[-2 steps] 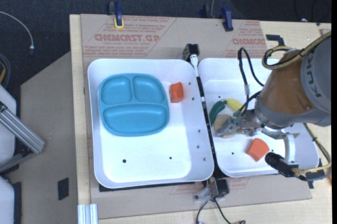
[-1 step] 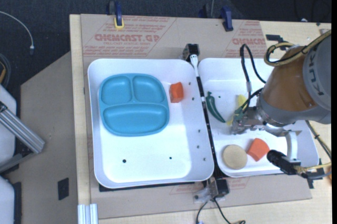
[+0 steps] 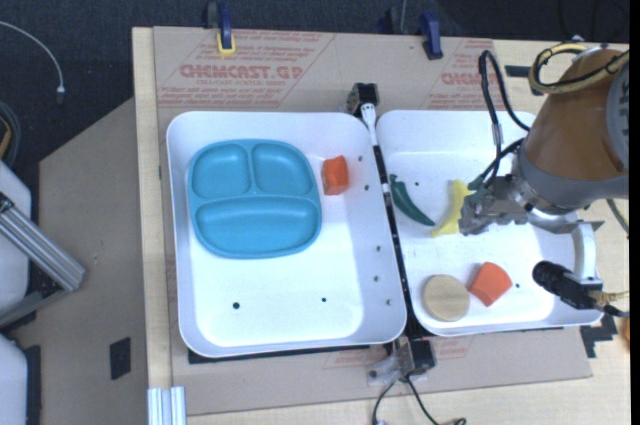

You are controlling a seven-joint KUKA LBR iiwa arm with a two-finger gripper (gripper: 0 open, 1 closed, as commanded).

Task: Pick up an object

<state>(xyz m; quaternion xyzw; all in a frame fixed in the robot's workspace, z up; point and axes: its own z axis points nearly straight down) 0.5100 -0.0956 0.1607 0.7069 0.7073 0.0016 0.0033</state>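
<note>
Where the gripper (image 3: 470,216) hangs in the right bin (image 3: 425,141), a yellow piece (image 3: 452,210) lies just beside it; finger spread unclear.

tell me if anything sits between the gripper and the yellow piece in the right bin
Nothing visible does. The gripper hangs right beside the yellow piece, at its right side. The green piece lies on the far left side, and the orange block and tan disc lie nearer the bin's front edge.
</note>
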